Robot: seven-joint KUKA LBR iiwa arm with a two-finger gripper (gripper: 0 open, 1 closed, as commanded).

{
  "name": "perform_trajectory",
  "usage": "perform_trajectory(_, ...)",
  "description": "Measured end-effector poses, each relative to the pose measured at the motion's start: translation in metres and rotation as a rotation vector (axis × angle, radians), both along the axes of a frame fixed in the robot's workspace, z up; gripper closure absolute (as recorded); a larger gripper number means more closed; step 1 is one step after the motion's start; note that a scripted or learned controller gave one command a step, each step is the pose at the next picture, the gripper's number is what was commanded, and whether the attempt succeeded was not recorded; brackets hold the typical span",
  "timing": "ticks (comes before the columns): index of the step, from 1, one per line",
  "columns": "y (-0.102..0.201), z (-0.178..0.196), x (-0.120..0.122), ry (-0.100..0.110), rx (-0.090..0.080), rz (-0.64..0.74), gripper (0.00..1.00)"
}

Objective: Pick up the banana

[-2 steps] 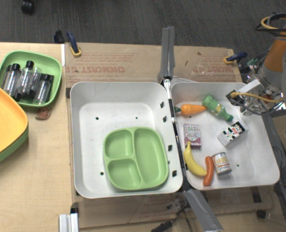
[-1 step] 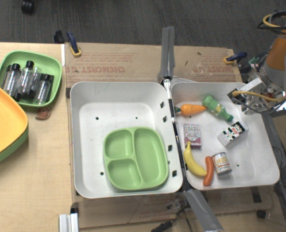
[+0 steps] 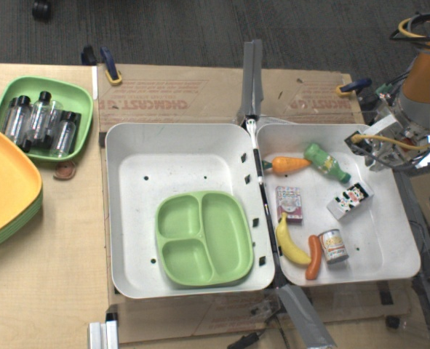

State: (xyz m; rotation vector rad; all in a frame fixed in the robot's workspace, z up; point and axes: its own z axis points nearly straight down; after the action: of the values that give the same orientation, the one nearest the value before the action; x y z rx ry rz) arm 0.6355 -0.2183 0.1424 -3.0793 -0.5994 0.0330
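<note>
Fingers: the fingers (image 3: 378, 150) sit over the right bin's far right corner; whether they are spread or pressed together cannot be told in the clutter of metal and cable there.
Arm: the arm (image 3: 420, 78), orange above the wrist, comes in over the worktop's right edge.
Right bin: the right bin (image 3: 404, 260) has bare floor along its right wall and near right corner.
Bottle: a green bottle (image 3: 327, 162) lies near the far wall, left of the fingers.
Carrot: a carrot (image 3: 287, 165) lies just left of the bottle, by the left wall.
Small box: a black and white box (image 3: 349, 200) lies mid-bin, apart from the rest.
Pink box: a pink box (image 3: 289, 203) lies below the carrot.
Banana: the banana (image 3: 290, 243) lies along the left wall, near the near left corner, just below the pink box.
Sausage: an orange sausage (image 3: 313, 257) lies just beside the banana's right end.
Can: a can (image 3: 334, 246) touches the sausage's right side.
Left bin: the left bin (image 3: 127, 195) holds a green divided tray (image 3: 204, 237) toward its near edge; its far half is bare.
</note>
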Motion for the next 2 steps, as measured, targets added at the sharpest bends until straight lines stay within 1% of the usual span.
perform_trajectory(2,-0.0011,0.0166,-0.0009,0.004,0.000,0.003,1.00)
